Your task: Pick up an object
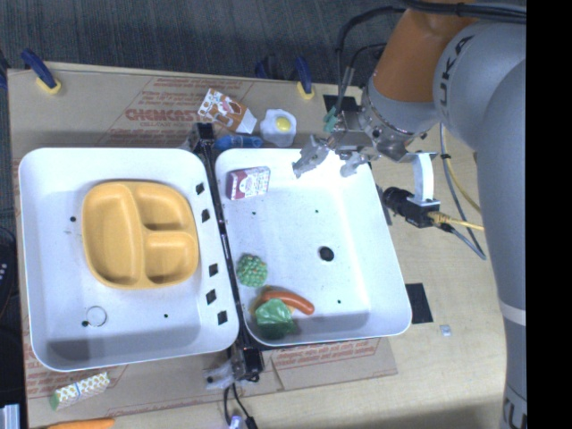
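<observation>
A grey KUKA arm (474, 79) reaches over the right bin (357, 239), its gripper (331, 161) hanging above the bin's far rim with fingers spread and nothing between them. In the left bin (54, 239) beside it rests a yellow divided tray (138, 232). Within the right bin, a red-and-white packet (248, 183) lies at the far-left corner, and a green leafy toy (273, 318), an orange carrot (288, 300) and a green bumpy ball (251, 269) cluster near-left.
</observation>
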You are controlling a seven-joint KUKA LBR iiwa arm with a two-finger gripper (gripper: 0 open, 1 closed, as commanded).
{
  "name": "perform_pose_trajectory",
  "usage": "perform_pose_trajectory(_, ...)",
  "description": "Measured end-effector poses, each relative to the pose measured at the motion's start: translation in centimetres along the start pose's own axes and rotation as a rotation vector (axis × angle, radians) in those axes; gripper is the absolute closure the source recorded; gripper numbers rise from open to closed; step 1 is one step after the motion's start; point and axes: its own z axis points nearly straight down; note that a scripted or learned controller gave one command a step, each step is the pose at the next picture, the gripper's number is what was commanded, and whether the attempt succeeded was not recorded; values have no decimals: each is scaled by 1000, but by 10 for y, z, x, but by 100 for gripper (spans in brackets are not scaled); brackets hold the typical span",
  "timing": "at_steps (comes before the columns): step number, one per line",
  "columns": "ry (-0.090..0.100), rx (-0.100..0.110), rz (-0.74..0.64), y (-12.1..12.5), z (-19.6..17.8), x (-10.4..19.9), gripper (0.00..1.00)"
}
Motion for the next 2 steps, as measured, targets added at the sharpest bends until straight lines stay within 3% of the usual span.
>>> perform_pose_trajectory(1,1,4,-60,-40,162,34,0)
perform_pose_trajectory(2,2,1,-117,-139,168,18,0)
